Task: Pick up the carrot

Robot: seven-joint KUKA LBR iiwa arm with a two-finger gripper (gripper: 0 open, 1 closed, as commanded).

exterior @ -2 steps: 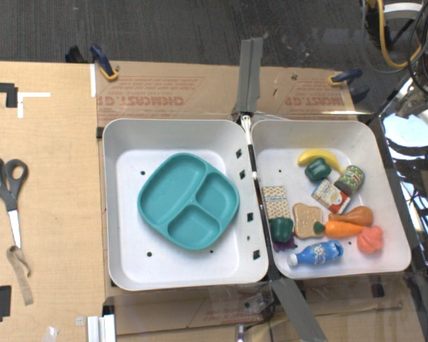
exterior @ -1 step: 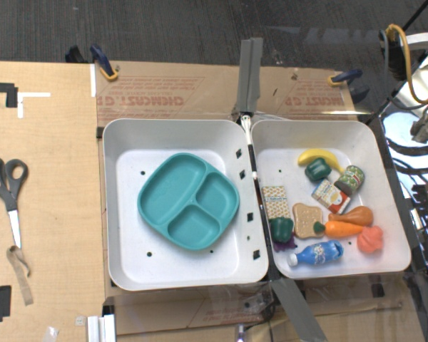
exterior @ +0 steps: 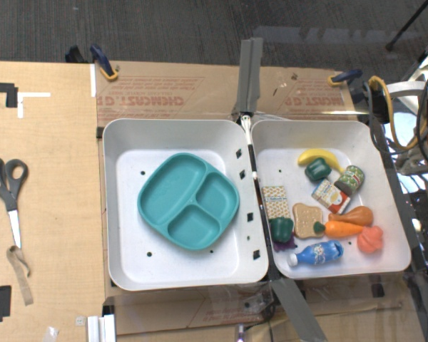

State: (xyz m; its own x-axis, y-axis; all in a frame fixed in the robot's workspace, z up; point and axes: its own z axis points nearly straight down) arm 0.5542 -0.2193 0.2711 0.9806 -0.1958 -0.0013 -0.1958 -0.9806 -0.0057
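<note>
I see the carrot [exterior: 344, 228] lying untouched in the right bin [exterior: 385, 262], lower right of frame. Everything remains undone; tool's state I cannot tell.

Robotics lab bench, cardboard sheet [exterior: 200, 95] clamped down, two white bins [exterior: 114, 191], toy food, scissors [exterior: 7, 184], loose cables [exterior: 406, 141]

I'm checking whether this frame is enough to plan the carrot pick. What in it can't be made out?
- Carrot: its green end is tucked against the bread slice, so where it finishes is unclear.
- Small carton and can: labels too small to read.
- Purple item: mostly hidden under the green vegetable.
- Scissors: cut off by the camera view's left edge.
</note>
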